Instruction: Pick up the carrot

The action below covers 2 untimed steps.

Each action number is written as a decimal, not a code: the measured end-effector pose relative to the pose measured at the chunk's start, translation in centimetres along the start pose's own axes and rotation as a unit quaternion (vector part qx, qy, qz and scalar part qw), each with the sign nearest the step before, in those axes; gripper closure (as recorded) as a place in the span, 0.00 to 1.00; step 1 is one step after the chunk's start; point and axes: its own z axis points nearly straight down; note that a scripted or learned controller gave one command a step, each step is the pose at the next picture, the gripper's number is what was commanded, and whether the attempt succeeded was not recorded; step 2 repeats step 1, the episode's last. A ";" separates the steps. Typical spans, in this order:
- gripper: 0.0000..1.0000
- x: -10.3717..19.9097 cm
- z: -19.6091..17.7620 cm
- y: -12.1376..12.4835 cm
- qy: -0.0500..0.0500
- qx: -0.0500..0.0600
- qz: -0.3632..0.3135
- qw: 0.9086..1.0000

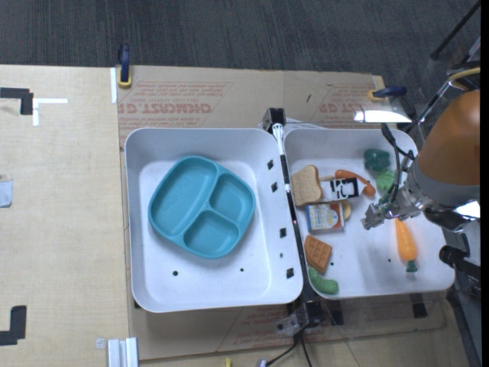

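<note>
The carrot (406, 243) lies in the right bin (367, 281), near its right wall. The gripper (380, 214) hovers just left of it; I cannot tell its grip. A blue plate (202, 206) sits in the left bin (153, 281).

Left bin (137, 281): a blue divided plate (202, 206) with three sections, lying about mid-floor. Right bin (359, 277): a slice of bread (306, 184) near the dividing wall, a small carton (326, 217) just below it, then a waffle (318, 252) and a green pickle (324, 284) (nearest the front corner). Farther back, a black-and-white card (344, 188) and something teal (377, 159), possibly a leafy vegetable.
</note>
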 end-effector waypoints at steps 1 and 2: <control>1.00 -0.1 -0.9 0.2 -0.001 -0.001 0.000 1.000; 1.00 -0.1 -0.9 0.2 -0.001 -0.001 0.000 1.000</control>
